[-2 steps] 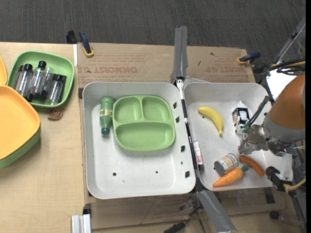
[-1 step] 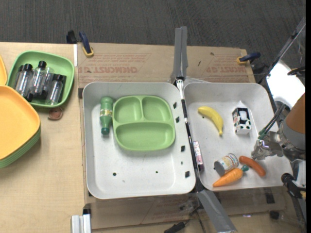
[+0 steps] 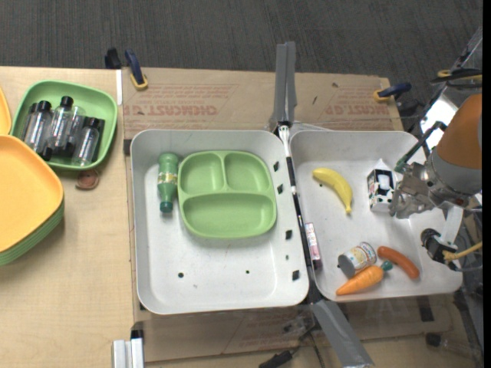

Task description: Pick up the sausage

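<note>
The sausage (image 3: 399, 262) is a short red-orange link lying at a slant near the front right corner of the right bin (image 3: 330, 148). It lies bare on the bin floor, with nothing gripping it. My gripper (image 3: 405, 202) hangs over the right side of this bin, behind the sausage and a clear gap away from it. The gripper is close beside a small black-and-white box (image 3: 380, 188).
A carrot (image 3: 360, 280) and a small can (image 3: 357, 257) lie just left of the sausage, the carrot's green tip almost touching it. A banana (image 3: 336, 185) lies mid-bin. The left bin (image 3: 153, 267) holds a green divided plate (image 3: 227, 194) and a green bottle (image 3: 166, 180).
</note>
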Motion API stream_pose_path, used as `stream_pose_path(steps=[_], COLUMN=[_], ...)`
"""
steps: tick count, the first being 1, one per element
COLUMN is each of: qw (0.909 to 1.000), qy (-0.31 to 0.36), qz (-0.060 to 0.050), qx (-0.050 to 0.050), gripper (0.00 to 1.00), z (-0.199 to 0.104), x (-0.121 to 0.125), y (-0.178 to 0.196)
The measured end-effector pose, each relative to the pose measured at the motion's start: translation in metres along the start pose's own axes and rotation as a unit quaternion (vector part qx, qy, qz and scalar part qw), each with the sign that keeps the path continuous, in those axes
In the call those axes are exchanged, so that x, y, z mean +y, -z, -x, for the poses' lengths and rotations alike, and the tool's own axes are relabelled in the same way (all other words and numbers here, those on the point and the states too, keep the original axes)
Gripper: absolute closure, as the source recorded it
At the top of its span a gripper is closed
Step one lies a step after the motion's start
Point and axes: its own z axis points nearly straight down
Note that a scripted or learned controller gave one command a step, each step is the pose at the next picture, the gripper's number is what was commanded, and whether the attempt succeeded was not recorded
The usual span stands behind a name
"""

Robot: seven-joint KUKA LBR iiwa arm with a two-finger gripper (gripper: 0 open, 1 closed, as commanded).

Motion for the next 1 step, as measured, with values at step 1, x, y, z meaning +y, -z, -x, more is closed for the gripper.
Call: stream_pose_path(steps=[1], qw=[1.0000], qy=[0.008], qz=[-0.001], qx=[0.000], gripper=[1.00], z=[0.0317], x=[-0.0436], y=[-0.0138])
